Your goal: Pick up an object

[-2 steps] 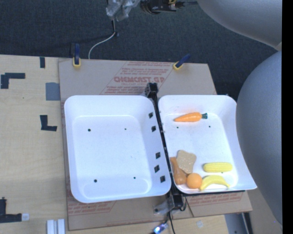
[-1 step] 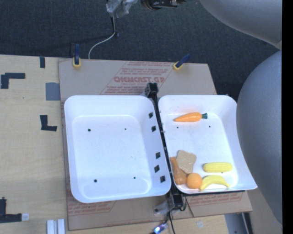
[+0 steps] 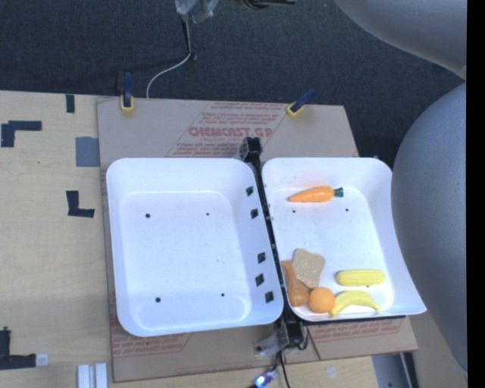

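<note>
The right bin (image 3: 381, 198) holds several toy foods. A carrot (image 3: 312, 195) lies near its far side. At the near side sit a tan bread slice (image 3: 308, 267), a brown sausage-like piece (image 3: 294, 289) partly under it, an orange ball (image 3: 321, 300), a yellow banana (image 3: 356, 304) and a corn cob (image 3: 361, 277). The gripper (image 3: 195, 8) is a blurred grey shape at the top edge of the camera view, far beyond both bins and touching none of the objects. The grey arm (image 3: 443, 227) fills the right side.
The left bin (image 3: 182, 227) stands beside the right one on a cardboard sheet (image 3: 227, 129) held by two clamps. A thin white cable (image 3: 168, 68) runs from the top edge to the left clamp. Black clips line the seam between the bins.
</note>
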